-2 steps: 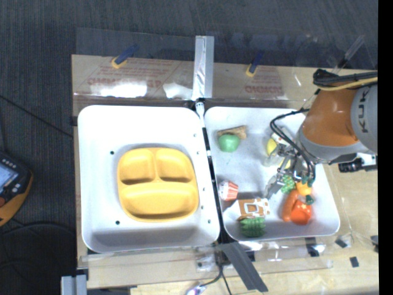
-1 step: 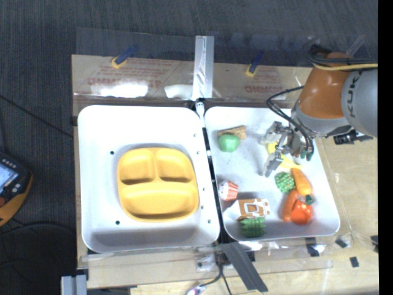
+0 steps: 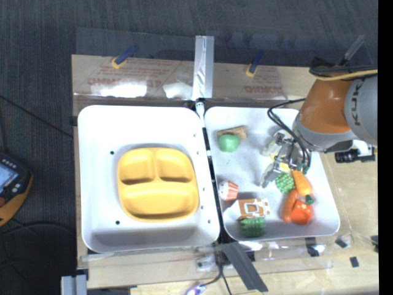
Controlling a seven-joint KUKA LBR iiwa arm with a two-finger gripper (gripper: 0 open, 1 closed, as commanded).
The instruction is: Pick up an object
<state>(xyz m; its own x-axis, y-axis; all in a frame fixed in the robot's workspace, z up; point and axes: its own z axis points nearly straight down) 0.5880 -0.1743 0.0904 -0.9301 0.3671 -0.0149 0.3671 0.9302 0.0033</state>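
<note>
Arm's tool (image 3: 277, 158) low over the right bin (image 3: 245, 118), hanging among scattered toy food.

Surface (image 3: 83, 78) carries two white bins side by side; left bin (image 3: 98, 128) holds a yellow divided tray (image 3: 158, 183) at its centre. Grey arm (image 3: 344, 112) with orange band enters over the right bin's right edge. Tool fingers look slightly apart, nothing visibly between them, tips just left of a green bumpy piece (image 3: 284, 182). Orange carrot (image 3: 302, 186) and red-orange pepper (image 3: 297, 211) lie near the bin's right front corner. Small carton (image 3: 252, 208) sits on a green item (image 3: 252, 226) at the front edge. Red-and-white cupcake-like toy (image 3: 227, 190) by the left edge. Green ball (image 3: 229, 142) touching a tan piece (image 3: 236, 132) near the back left corner.
</note>
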